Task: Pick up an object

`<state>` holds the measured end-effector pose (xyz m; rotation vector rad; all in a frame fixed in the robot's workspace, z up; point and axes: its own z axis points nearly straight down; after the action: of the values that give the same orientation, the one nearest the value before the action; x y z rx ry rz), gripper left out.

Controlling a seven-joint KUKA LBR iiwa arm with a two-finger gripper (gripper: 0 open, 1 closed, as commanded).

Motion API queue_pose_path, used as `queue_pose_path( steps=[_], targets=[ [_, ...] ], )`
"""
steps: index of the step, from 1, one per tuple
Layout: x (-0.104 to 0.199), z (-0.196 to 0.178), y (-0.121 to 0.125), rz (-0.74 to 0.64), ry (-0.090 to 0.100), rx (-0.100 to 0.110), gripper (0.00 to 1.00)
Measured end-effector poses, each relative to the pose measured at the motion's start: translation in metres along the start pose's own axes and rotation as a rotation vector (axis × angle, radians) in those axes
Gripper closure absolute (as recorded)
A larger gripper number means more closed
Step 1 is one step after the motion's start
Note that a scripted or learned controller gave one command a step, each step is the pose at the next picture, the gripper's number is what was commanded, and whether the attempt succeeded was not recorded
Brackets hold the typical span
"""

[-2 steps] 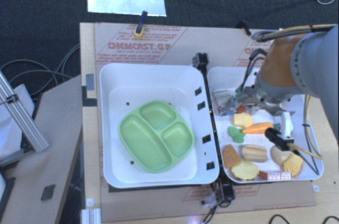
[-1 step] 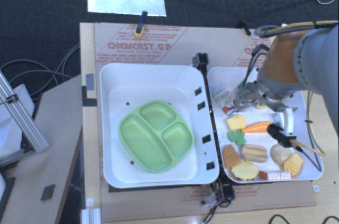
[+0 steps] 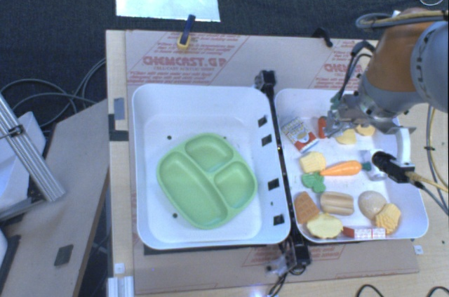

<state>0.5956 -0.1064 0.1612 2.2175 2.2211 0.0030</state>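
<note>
gripper (image 3: 335,121) was seen low over the right bin (image 3: 419,218), fingers' state could not be told | toy foods were scattered in that bin (carrot (image 3: 342,168) near the middle) | green divided plate (image 3: 205,180) was lying in the left bin (image 3: 151,141)

The grey arm (image 3: 421,57) reached in from the right, its orange band above a downturned wrist. The gripper (image 3: 339,121) hung low, perhaps angled slightly leftward.
</note>
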Motion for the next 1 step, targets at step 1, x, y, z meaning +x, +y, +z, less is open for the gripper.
queue_pose_path(
  steps=[1],
  targets=[
    [0.0079,-0.0568,-0.0045,-0.003,0.000,-0.003,1.00]
  ],
)
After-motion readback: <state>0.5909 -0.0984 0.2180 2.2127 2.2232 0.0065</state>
